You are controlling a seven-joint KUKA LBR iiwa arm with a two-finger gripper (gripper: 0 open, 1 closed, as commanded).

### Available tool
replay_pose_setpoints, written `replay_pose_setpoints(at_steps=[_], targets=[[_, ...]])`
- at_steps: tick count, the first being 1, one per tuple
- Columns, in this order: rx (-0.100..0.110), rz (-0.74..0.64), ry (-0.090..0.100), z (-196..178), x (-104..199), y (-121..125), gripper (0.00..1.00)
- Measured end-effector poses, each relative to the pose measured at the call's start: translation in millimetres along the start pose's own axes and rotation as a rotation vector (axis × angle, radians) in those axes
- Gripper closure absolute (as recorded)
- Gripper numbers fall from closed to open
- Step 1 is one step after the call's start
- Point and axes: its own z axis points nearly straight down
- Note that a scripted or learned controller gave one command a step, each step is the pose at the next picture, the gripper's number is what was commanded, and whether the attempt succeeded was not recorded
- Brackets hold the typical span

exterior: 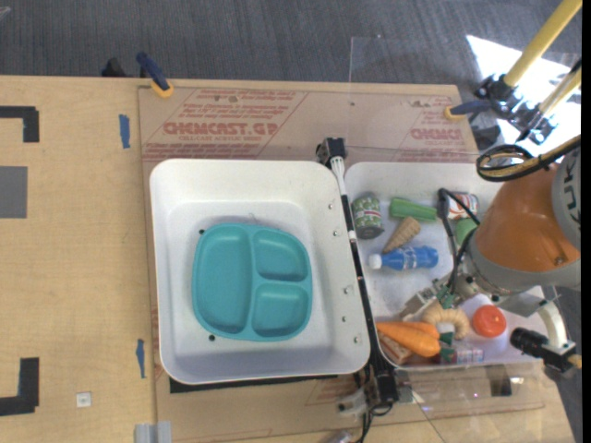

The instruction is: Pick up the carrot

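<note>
- Jaw state cannot be told; the grey two-finger gripper (443,305) is held low beside the orange tapered carrot (411,338), probably for a grasp.
- The carrot is laid flat in the right white bin (397,289).

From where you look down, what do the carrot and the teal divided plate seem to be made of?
The carrot looks like moulded plastic, a toy: even orange, smooth, with a slight sheen. The teal divided plate also looks like plastic, matte, one flat colour with soft rounded compartment edges. The white bin under it seems to be thin formed plastic, though the view cannot confirm it.
</note>
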Motion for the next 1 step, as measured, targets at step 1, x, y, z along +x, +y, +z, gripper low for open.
replay_pose_setpoints(at_steps=[1], targets=[[-0.009, 0.001, -0.005, -11.7, -0.7, 2.9, 1.0]])
